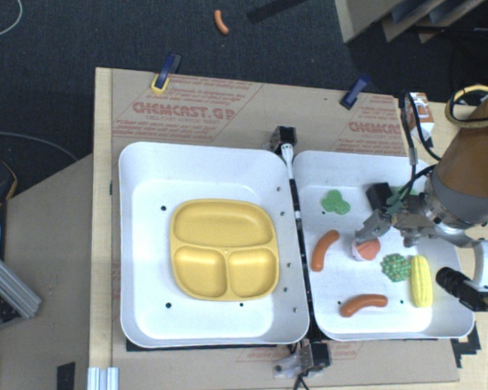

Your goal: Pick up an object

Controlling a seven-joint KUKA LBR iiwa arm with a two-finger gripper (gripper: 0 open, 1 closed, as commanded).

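The jaws (pixel 369 237) are lowered over the radish (pixel 365 249), presumably for a grasp. Their state cannot be told

The hand (pixel 371 234) covers part of the red-and-white item (pixel 367 250) beneath it.

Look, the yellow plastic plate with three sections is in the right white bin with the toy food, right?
Not quite. The camera view shows the yellow plastic plate with three sections in the left white bin; the toy food lies in the right white bin.
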